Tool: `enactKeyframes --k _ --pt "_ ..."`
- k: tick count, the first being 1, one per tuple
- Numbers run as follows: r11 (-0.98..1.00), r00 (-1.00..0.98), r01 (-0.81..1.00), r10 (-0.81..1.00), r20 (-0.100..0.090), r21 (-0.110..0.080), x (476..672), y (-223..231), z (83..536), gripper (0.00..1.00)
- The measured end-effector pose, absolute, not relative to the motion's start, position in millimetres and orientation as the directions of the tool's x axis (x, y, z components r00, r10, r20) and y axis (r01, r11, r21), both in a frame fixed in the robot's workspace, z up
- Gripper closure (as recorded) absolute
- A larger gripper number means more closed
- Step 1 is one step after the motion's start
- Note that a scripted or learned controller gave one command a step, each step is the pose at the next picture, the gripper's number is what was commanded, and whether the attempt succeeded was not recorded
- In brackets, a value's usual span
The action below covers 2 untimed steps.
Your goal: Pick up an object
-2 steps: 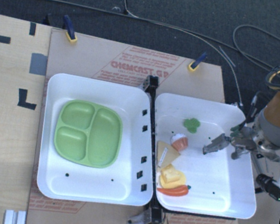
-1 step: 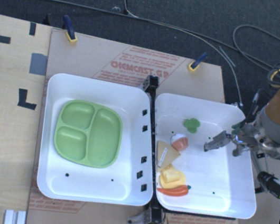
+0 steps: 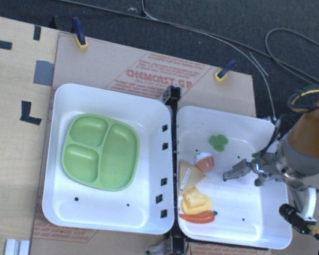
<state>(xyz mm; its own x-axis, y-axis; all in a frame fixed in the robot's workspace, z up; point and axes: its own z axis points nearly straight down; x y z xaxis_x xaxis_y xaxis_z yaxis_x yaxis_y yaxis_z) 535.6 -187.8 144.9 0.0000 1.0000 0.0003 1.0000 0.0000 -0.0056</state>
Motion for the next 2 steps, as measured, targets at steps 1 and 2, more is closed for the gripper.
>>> enactKeyframes --k 1,2 --pt "0.002 -0.002 1.000 1.000 0.000 -0.006 543.7 -188.4 94.3 0.00" --pt "0.002 -0.002 1.000 1.000 -0.002 0.001 544.4 -188.4 85.8 0.00"
